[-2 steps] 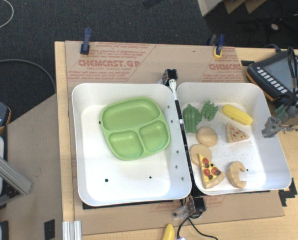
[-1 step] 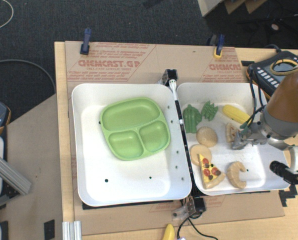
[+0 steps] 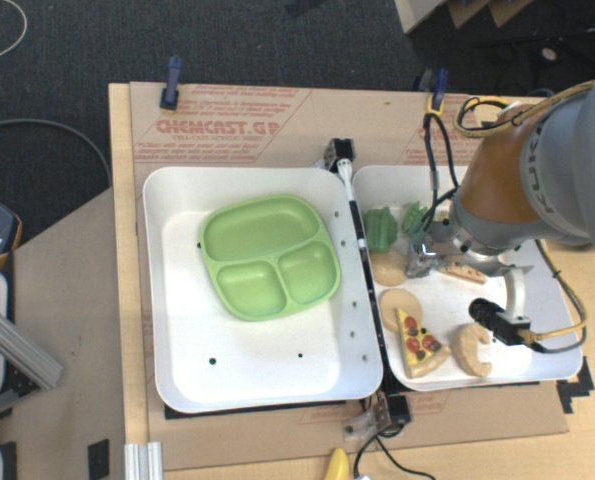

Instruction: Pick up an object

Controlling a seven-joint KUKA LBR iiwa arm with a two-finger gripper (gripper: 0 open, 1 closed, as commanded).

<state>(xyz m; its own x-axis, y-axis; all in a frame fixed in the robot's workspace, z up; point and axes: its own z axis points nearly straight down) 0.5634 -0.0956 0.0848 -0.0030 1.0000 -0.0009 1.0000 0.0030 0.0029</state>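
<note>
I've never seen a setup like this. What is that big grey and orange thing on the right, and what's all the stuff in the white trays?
That is a robot arm, seen by a camera fixed above the bench and looking down at a slant. Its gripper hangs low over the right bin, among toy foods: a pizza slice, a green vegetable piece, and a tan bread-like piece. The left bin holds a green divided plate. I see nothing held in the gripper.

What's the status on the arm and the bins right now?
Gripper low in right bin, among toy food. Pizza slice lying loose nearby. Green tray in left bin.
</note>
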